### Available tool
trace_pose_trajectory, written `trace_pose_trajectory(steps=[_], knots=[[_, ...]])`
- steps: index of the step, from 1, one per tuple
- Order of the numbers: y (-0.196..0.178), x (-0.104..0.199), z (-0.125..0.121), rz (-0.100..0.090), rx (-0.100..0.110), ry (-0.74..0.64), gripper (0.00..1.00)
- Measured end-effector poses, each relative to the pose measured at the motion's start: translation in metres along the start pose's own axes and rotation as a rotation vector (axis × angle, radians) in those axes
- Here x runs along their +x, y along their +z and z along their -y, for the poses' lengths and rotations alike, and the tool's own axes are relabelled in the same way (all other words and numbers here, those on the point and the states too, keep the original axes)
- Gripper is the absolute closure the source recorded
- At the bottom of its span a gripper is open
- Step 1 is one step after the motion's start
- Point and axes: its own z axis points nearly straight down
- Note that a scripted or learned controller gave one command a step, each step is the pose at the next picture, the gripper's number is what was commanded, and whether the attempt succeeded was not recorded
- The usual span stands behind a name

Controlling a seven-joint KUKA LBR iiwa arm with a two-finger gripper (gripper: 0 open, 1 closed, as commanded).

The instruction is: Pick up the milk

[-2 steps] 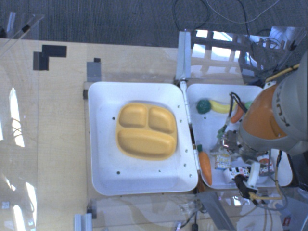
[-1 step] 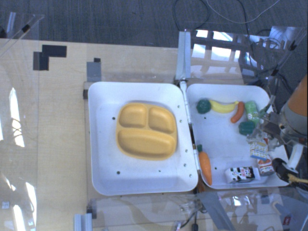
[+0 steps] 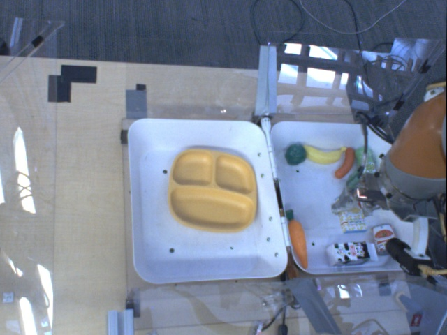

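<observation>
Milk (image 3: 348, 252) lies flat at right bin's (image 3: 318, 187) front edge; gripper (image 3: 355, 199) is hovering behind it, finger state cannot be told. Descent should be centred across carton's short side.

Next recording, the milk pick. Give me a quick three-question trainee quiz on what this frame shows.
1. True or false: the yellow divided tray lies in the right bin.
2. Which thing lies against the right bin's left wall, near its front corner? A) banana B) carrot C) milk carton
3. Fill in: the milk carton lies on its side along the right bin's ____ edge, apart from the pincer.

Key
1. False; it lies in the left bin.
2. B.
3. Front (the edge nearest the camera).
</observation>
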Motion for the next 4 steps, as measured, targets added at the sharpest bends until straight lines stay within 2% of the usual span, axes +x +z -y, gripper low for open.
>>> trace_pose_trajectory(steps=[1,2,3,4], knots=[[-0.011,0.001,-0.002,0.000,-0.004,-0.006,1.00],[0.087,0.033,0.005,-0.001,-0.005,0.352,1.00],[-0.073,-0.030,-0.043,0.001,-0.004,0.320,1.00],[0.007,-0.040,-0.040,0.000,0.000,0.291,1.00]])
